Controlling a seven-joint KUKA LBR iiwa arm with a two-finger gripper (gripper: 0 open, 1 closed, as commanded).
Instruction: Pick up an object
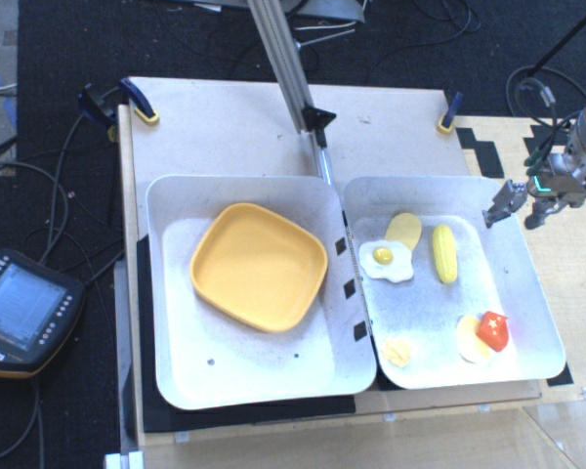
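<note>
My gripper (521, 208) hangs at the right bin's (527, 291) far right edge, its two fingers spread open with nothing between them. Inside that bin lie a fried egg (386, 260), a pale yellow slice (404, 230) behind it, a yellow corn cob (444, 252), a small yellow piece (397, 353) near the front, and a red piece on a pale round slice (484, 334) at the front right. The corn cob is the nearest of these to the gripper, down and to its left.
The left bin (171, 360) holds a yellow square plate (260, 265). A slanted metal pole (285, 52) comes down to the divide between the bins. A handheld pendant (20, 311) lies off the bench at the left.
</note>
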